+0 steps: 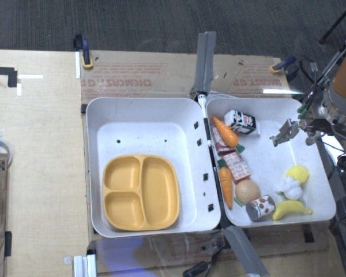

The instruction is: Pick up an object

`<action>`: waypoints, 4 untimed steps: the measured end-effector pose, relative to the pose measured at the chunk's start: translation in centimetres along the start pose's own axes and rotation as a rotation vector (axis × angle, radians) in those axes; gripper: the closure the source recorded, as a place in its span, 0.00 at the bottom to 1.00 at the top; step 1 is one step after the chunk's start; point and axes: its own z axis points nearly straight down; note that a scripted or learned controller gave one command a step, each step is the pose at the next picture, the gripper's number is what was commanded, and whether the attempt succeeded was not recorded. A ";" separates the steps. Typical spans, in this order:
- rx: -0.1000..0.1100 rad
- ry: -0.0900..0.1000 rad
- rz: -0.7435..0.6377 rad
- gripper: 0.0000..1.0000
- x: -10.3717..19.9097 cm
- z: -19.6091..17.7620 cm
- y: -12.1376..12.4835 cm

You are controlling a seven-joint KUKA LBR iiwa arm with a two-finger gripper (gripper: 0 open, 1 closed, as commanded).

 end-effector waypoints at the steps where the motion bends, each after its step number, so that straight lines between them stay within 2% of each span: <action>1: 0.000 0.000 0.030 0.00 -5.3 4.0 -5.5; 2: 0.004 0.010 0.073 0.00 -6.2 15.3 -2.3; 3: 0.005 0.014 0.230 0.00 -5.9 15.9 0.7; 4: 0.002 0.006 0.232 1.00 -6.3 15.0 0.7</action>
